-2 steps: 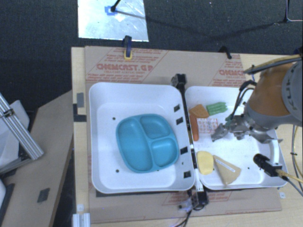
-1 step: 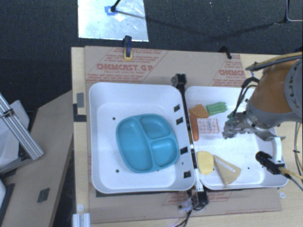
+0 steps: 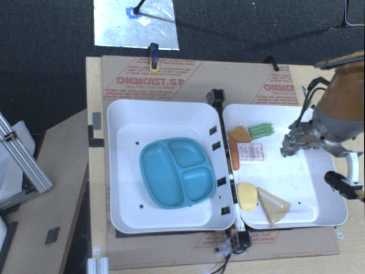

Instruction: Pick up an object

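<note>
Two white bins sit side by side on a cardboard-covered bench (image 3: 188, 76). The left bin (image 3: 122, 153) holds one blue tray (image 3: 175, 172) with three compartments; white floor shows all around the tray, widest toward the bin's near and left walls. The right bin (image 3: 319, 210) carries its objects in a column along its left wall, just beside the divider between the bins: an orange piece (image 3: 239, 134) at the far end, a green piece (image 3: 260, 131) touching its right side, a slim orange stick (image 3: 234, 155) lying along the wall, a pink-checked square (image 3: 250, 152) just right of the stick, then a yellow lump (image 3: 247, 196) and a tan wedge (image 3: 274, 204) at the near end, the wedge touching the lump. The centre and right of this bin are bare white floor, and the near right corner is likewise open. The gripper (image 3: 291, 144) hangs over that bare floor, right of the square and apart from it, with the arm (image 3: 345, 104) entering over the bin's right wall. Its fingers appear as one dark cluster; whether they are spread or closed cannot be told, and nothing is seen between them.
</note>
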Controlling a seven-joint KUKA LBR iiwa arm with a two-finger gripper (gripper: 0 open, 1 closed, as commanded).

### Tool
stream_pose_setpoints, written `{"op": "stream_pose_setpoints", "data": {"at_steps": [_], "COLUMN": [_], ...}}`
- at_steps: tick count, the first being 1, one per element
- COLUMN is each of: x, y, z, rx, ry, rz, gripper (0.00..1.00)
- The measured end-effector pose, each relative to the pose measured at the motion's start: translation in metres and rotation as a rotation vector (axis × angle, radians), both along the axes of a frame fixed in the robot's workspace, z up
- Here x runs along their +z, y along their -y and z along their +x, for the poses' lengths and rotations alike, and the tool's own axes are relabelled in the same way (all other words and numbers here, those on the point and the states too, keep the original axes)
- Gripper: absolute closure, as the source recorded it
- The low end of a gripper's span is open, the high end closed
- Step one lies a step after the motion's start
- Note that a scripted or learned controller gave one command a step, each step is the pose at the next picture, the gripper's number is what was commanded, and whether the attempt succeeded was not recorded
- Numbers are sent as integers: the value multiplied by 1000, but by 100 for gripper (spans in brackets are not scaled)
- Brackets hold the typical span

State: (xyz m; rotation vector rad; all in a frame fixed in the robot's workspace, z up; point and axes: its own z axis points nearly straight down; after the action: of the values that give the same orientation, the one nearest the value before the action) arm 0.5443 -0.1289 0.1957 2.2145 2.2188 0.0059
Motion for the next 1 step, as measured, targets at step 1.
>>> {"op": "stream_pose_setpoints", "data": {"at_steps": [1], "x": [62], "y": [3], "z": [-5], "rx": [2], "ry": [1], "rz": [0], "gripper": [100]}}
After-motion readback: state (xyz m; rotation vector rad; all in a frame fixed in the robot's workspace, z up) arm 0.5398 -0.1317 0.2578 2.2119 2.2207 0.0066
